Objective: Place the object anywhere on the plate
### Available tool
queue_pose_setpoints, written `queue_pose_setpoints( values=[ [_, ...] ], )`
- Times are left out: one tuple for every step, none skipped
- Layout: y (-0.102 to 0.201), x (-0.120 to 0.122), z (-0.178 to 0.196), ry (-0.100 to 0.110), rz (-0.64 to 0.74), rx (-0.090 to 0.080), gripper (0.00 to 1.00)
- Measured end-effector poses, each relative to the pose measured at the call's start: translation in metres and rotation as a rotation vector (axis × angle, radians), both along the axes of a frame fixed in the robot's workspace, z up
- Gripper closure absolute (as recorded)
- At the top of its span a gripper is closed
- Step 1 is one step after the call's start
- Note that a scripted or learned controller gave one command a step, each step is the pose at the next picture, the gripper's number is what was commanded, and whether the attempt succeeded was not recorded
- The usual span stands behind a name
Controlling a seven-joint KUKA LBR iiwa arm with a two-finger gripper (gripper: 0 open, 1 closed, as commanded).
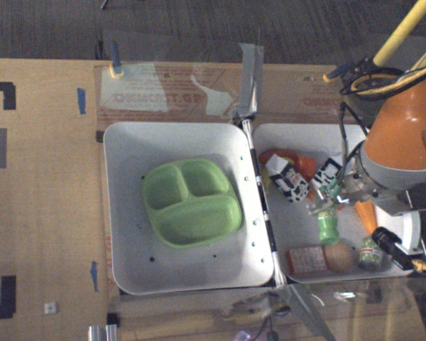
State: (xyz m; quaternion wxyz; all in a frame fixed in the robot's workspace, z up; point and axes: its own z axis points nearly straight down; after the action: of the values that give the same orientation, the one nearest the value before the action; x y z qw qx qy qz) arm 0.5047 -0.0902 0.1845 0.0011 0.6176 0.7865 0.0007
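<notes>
A green divided plate [192,203] lies in the middle of the left white bin [124,155], with nothing on it. The right bin [291,233] holds several items. Among them are a black-and-white cow-patterned carton [287,179], a red-orange piece [284,157] behind it, a green bottle [328,227], an orange carrot-like piece [367,217], a red packet [307,259], a brown round object [339,257] and a small green-capped jar [370,254]. My gripper [328,196] hangs low over the right bin, just above the green bottle's top and to the right of the carton.
The arm's grey wrist and orange band [405,130] cover the right bin's far right corner. A metal divider [259,190] separates the two bins. Cables and a yellow pole [405,23] sit at the upper right. Taped cardboard [170,94] lies behind the bins.
</notes>
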Motion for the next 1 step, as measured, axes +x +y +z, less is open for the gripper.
queue_pose_setpoints(
  values=[
    [0.0,0.0,0.0,0.0,0.0,0.0,0.0]
  ],
)
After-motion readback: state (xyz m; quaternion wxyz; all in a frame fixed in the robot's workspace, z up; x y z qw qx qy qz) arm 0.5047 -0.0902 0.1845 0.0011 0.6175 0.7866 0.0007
